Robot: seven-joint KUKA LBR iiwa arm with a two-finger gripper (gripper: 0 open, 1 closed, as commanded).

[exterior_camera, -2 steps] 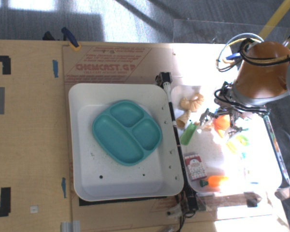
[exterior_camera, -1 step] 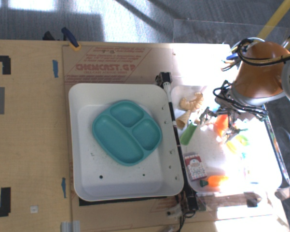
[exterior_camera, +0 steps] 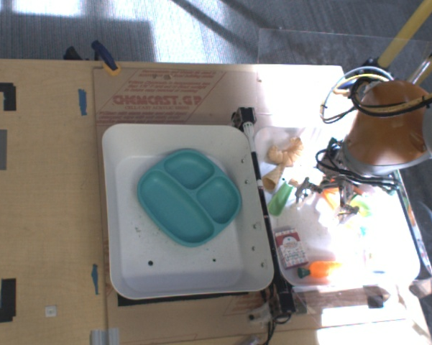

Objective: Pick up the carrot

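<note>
Your gripper (exterior_camera: 336,192) hangs over the right bin (exterior_camera: 388,264), and you cannot tell how it is set in the glare. The carrot (exterior_camera: 320,269) lies near that bin's front edge, just beside a small red-and-white packet (exterior_camera: 291,247), apart from the gripper.

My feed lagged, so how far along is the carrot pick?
Nothing looks done yet: the carrot lies on the floor of the right bin, near its front edge. In hand: the arm's hand hovers over the bin's middle, apart from the carrot. Left: reach it, grasp, lift.
</note>
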